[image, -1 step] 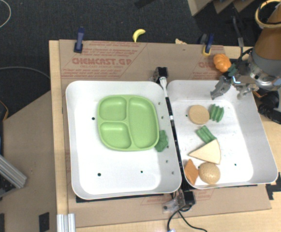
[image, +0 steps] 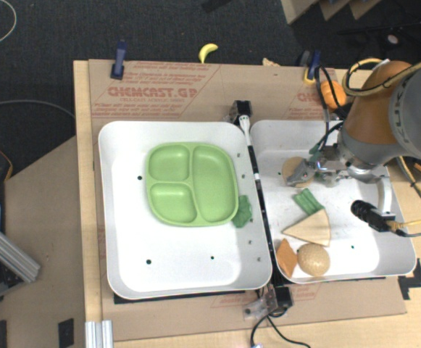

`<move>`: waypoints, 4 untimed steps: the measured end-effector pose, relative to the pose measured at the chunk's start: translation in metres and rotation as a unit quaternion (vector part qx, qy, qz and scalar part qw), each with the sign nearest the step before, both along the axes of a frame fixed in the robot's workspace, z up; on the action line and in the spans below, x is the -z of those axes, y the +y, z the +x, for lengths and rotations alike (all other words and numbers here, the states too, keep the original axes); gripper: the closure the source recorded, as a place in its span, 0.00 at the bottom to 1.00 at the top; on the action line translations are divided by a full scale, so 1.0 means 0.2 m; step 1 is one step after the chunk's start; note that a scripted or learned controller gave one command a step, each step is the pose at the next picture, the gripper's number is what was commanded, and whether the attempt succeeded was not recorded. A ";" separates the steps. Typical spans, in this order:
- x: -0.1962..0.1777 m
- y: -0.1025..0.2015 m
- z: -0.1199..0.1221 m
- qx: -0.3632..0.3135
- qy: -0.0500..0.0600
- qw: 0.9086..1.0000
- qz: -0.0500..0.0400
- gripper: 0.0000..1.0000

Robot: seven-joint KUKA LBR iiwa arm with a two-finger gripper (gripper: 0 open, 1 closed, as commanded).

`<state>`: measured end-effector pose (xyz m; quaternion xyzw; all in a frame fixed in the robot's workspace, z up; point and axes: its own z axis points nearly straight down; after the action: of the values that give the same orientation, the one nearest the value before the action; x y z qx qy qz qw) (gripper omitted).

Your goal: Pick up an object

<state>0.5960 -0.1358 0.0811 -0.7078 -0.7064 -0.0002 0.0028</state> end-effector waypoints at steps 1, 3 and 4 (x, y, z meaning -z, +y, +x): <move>-0.04 0.22 0.19 -0.003 -0.007 1.000 -0.003 0.00; -0.98 0.66 -0.41 -0.003 -0.006 1.000 -0.001 0.00; -1.14 1.08 -0.59 -0.006 -0.004 1.000 0.000 0.00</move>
<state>0.4783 0.0805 0.3092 -0.7034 -0.7108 -0.0025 0.0000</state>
